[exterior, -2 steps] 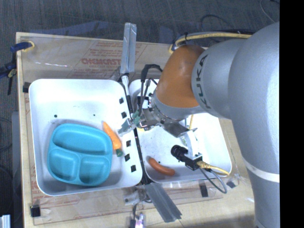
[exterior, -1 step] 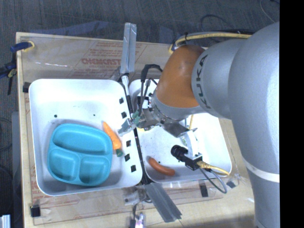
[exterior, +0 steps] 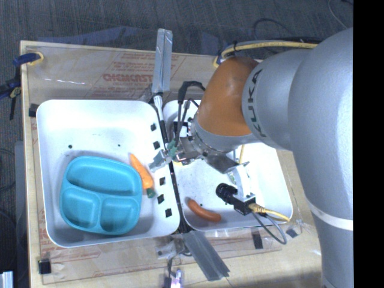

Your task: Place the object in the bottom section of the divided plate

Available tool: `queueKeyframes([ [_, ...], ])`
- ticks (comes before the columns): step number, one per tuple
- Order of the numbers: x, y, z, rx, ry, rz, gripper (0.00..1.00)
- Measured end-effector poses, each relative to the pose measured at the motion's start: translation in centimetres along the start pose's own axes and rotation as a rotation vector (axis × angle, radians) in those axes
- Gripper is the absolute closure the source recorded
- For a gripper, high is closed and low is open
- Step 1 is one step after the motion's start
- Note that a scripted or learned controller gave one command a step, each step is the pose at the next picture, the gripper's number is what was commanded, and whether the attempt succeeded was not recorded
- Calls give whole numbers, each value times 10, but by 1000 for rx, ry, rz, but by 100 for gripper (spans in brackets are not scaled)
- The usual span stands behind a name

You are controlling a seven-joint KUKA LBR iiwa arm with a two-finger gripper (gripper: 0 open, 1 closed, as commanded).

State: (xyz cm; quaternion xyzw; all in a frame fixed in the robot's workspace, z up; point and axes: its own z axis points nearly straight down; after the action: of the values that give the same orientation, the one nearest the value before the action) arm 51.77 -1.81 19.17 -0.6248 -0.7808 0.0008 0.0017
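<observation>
A blue divided plate [exterior: 102, 192] lies in the lower half of the left bin [exterior: 90, 116]. It has one wide section at the top and two smaller ones below, all bare. An orange carrot [exterior: 140, 171] with a green end lies on the bin floor against the plate's right rim. A reddish-brown sausage [exterior: 203, 211] lies near the front of the right bin [exterior: 273, 179]. My gripper [exterior: 168, 152] hangs over the wall between the two bins, just right of the carrot's upper end. The wrist hides its tips, and I see nothing held in it.
The grey arm with its orange band [exterior: 225, 104] covers most of the right bin. A black connector with a yellow cable [exterior: 240, 201] hangs over that bin's front. A metal bar [exterior: 162, 59] sticks up behind the bins, and black clips line the shared wall.
</observation>
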Motion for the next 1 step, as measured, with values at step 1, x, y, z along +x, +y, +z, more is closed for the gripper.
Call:
queueKeyframes([
  [1, 0, 0, 0, 0, 0, 0, 0],
])
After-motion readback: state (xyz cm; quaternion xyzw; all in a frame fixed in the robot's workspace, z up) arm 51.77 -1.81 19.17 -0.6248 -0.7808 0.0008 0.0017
